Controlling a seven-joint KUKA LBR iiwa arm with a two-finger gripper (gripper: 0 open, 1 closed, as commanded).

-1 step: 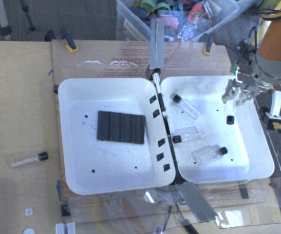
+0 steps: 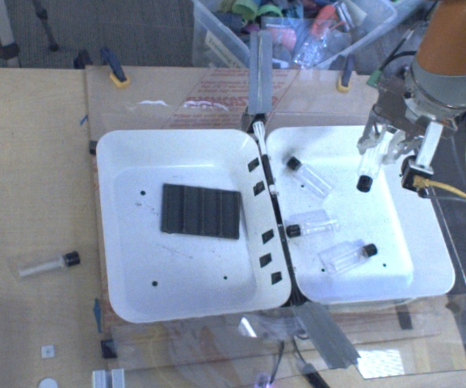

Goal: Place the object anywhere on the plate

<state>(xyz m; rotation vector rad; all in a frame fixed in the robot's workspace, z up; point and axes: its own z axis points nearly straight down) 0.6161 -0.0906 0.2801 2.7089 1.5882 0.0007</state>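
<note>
We see two white bins side by side. The left bin (image 2: pixel 119 217) has a dark ridged plate (image 2: pixel 201 211) lying flat on its floor, a bit left of the middle.

The arm (image 2: pixel 451 31) comes in from the right, up high over the right bin (image 2: pixel 426 249). Its gripper (image 2: pixel 386 148) points down over the top right part of that bin. It grips a small clear vial (image 2: pixel 367 166) between its fingers. The vial hangs almost straight up and down, with its black cap at the bottom. The vial is in the air, above the bin floor, and well apart from the plate.

Three more vials lie on the floor of the right bin. One vial (image 2: pixel 307 176) is near the top left, tilted, with its black cap up and to the left. Another vial (image 2: pixel 312 226) lies in the middle, close to the wall between the bins. The last vial (image 2: pixel 346 256) lies lower down, with its cap to the right.

A syringe (image 2: pixel 48 263) lies on the bench, left of the bins. Behind the bins stands a clear box (image 2: pixel 216 23) full of bright things.
</note>
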